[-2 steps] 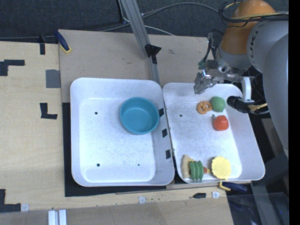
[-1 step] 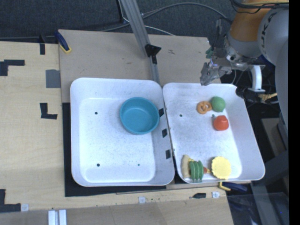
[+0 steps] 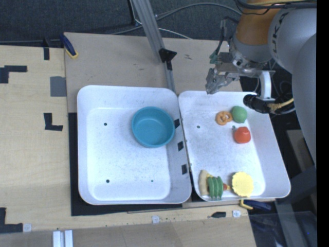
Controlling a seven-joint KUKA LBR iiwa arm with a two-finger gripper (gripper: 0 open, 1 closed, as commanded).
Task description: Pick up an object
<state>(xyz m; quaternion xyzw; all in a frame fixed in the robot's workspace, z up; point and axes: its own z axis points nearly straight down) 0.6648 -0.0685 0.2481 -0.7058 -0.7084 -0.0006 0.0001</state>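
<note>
- The right bin [image 3: 267, 153] holds the loose pieces. None of them sits between the gripper's fingers.
- An orange ring [image 3: 222, 118] lies in the bin's upper half, just beside a green ball [image 3: 239, 113] on its right (the two look to be touching, or nearly so).
- A red piece [image 3: 241, 135] with a small green top lies just below the ball, apart from the ring.
- Along the bin's near edge sit three more: a pale yellow piece [image 3: 204, 181], a ridged green piece [image 3: 215, 187] pressed against it, and a round yellow piece [image 3: 242, 183] just to the right.
- The gripper [image 3: 213, 87] hangs over the far left corner of the right bin, above the rim, pointing down and to the left. Its tips taper to a dark point, and I cannot tell whether the jaws are spread or pressed together.
- The arm [image 3: 267, 19], with its orange band, comes in from the upper right.
- The left bin [image 3: 103, 179] holds a blue bowl [image 3: 152, 126], upright, near its upper right area, well apart from the small pieces.
- A grey pole [image 3: 149, 19] slants down from the top and ends between the two bins' far corners.
</note>
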